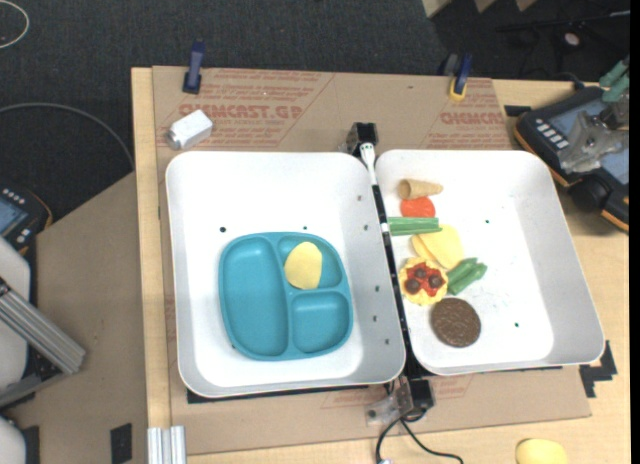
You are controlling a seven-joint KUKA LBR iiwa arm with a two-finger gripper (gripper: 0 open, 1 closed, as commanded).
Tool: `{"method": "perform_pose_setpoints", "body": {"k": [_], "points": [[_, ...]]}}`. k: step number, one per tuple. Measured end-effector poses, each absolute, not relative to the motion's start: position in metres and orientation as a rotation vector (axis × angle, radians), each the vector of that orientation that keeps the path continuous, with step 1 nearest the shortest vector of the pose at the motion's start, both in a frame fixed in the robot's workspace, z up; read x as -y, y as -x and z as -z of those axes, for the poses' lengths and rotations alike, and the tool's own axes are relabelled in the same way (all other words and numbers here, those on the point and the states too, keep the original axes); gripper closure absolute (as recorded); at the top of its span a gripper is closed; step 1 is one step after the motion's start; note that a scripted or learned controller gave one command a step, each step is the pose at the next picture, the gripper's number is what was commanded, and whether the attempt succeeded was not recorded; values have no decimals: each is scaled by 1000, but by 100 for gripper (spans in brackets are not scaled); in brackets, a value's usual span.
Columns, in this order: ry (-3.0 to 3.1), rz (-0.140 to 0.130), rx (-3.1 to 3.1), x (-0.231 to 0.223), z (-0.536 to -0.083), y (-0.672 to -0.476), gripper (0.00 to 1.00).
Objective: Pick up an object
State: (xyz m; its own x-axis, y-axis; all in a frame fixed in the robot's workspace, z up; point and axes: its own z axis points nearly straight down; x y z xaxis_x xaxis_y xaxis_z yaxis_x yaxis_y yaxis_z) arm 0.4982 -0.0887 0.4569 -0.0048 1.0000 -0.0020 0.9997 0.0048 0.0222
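Left bin bearing a teal tray, yellow piece in its upper right compartment, right bin holding toy foods clustered near its left wall, brown disc nearest, what seems the gripper beyond the bins at right, touching none, openness impossible to tell

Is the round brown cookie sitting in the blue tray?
No, the brown cookie lies in the right bin with other toy foods, while the blue tray in the left bin holds a yellow piece.

Bare floor right of food cluster
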Motion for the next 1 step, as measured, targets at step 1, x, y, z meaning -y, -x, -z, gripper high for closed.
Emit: {"method": "perform_pose_setpoints", "body": {"k": [1], "points": [[-2223, 8, -2230, 52, -371, -478, 100]]}}
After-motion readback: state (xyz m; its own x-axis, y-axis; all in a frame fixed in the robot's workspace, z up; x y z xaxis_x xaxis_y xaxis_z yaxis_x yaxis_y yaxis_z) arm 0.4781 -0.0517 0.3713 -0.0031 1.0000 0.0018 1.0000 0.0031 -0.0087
